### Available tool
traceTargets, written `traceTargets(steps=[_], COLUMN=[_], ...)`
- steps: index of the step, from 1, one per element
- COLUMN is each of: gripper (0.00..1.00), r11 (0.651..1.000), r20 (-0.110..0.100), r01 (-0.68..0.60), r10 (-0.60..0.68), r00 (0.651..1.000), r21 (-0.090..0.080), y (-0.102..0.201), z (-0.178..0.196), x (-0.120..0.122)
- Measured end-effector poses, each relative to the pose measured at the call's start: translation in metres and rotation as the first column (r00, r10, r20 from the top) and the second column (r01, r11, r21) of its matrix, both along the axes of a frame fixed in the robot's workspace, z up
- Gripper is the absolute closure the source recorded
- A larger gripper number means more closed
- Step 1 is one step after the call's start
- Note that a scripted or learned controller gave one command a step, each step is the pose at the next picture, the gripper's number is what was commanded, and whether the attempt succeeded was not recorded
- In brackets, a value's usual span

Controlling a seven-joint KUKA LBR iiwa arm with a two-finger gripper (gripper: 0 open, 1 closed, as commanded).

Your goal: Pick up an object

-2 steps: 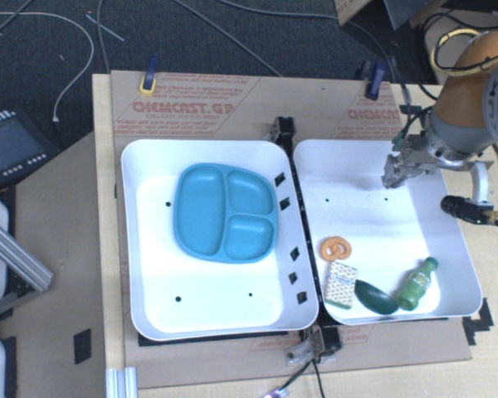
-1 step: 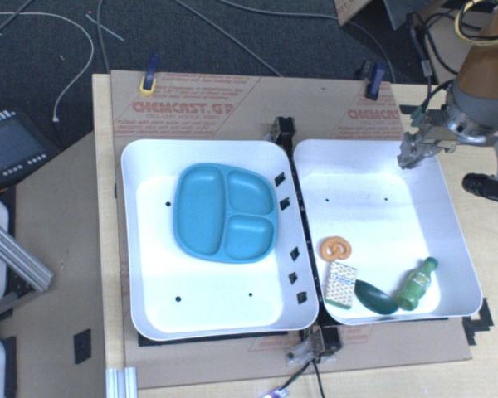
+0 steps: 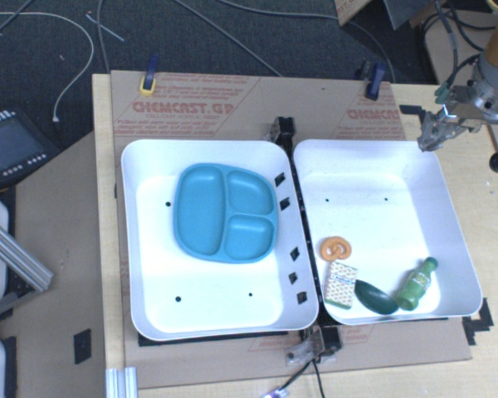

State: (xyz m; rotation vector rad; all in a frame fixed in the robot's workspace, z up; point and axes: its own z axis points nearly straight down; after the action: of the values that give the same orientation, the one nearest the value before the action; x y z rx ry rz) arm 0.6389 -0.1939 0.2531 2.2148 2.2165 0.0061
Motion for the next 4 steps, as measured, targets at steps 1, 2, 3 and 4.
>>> traceTargets(steps=[1, 2, 3, 4], gripper=[1.00, 1.00, 1.00, 1.00], r11=[1.000, 1.000, 1.000, 1.000], r20=[-0.004, -0.008, -0.009, -0.010], r01=[0.000, -0.006, -0.005, -0.006], r10=[0.000, 0.006, 0.005, 0.006], r00=[1.000, 1.000, 1.000, 1.000], r21=[0.002, 0.006, 0.005, 0.006], y=[0.000, 0.054, 0.106, 0.164], z=[0.009, 0.016, 0.019, 0.022], x=[0.001, 0.002, 0.006, 0.002])
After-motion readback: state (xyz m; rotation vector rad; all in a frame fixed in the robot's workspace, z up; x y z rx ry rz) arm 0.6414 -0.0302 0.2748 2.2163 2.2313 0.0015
